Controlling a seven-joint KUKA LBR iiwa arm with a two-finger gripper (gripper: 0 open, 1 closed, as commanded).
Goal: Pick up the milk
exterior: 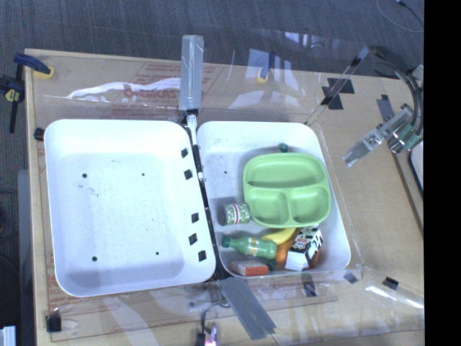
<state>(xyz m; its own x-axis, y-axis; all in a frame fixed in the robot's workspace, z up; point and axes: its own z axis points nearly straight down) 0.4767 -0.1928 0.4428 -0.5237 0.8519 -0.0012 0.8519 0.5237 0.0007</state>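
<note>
Two shallow white bins sit side by side on the counter point(374, 215), their inner walls touching along a dark seam marked with black tape squares. The left bin point(65, 265) shows a bare white floor with a few dark specks. The right bin point(216, 150) carries everything else.

A green divided plate point(286, 191) with three compartments lies across the middle and right of that bin, right side up. Just left of its lower edge lies a small can point(235, 213) with a green and white label, on its side. Below the can lies a green bottle point(251, 247), also on its side, its neck pointing left toward the seam. A yellow banana point(279, 236) curves under the plate's near edge, with an orange object point(282, 252) beside it, and a flat red and grey packet point(249, 269) rests against the bin's near wall.

The milk point(304, 249) is a small carton with black and white patches, in the near right corner of the right bin, just below the plate and touching the banana's end. It looks tipped, its long axis running from lower left to upper right, though which end is the top I cannot tell.

The gripper point(360, 150) hangs at the right over the bare counter, well apart from the right bin; whether the jaws are open or closed cannot be told.
</note>
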